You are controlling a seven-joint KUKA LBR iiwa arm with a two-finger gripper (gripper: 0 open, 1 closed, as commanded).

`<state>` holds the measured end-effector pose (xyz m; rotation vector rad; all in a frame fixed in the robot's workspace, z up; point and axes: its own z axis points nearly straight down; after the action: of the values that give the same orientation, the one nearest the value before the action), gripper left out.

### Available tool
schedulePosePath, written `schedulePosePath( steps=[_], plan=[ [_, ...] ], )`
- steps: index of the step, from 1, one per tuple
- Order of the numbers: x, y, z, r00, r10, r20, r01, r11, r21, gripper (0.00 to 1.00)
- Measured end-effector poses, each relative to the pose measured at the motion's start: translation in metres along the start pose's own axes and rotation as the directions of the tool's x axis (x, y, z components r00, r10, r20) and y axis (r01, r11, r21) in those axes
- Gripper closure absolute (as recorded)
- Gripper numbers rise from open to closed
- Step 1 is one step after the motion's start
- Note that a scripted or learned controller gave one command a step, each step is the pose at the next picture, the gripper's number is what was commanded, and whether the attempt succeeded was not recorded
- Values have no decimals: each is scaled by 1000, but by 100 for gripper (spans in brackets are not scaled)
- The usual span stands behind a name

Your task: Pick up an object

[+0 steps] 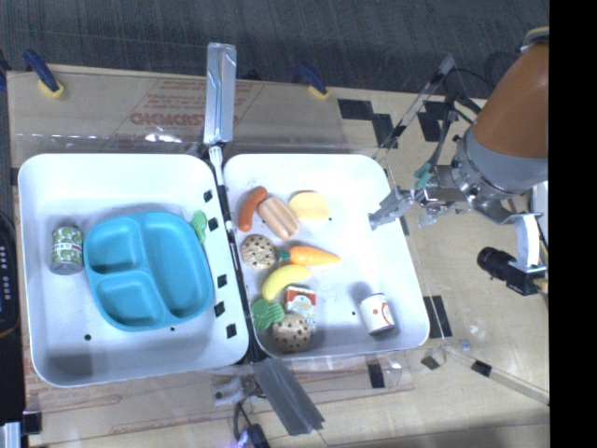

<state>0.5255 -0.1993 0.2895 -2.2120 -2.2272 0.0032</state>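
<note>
Carrot (pixel 312 256), lying long-axis across the right bin (pixel 392 315), sits left of and below the gripper (pixel 387 215), whose state I cannot tell.

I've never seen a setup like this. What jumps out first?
A bright blue three-compartment plastic tray fills much of the left white bin. The right white bin holds a cluster of toy foods, including an orange carrot. The grey-and-orange arm's gripper hangs at that bin's right rim.

I count two white bins (pixel 37 185). The left one has one blue tray (pixel 149 269) and one can (pixel 66 248). The right one has two cookies (pixel 256 250), one carrot (pixel 312 256), one banana (pixel 278 280) and one cup (pixel 377 313).
</note>
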Motion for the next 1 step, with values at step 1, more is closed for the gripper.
schedulePosePath(
  steps=[1],
  plan=[
    [-9,-12,7,999,39,-1,-39,999,1,0]
  ],
)
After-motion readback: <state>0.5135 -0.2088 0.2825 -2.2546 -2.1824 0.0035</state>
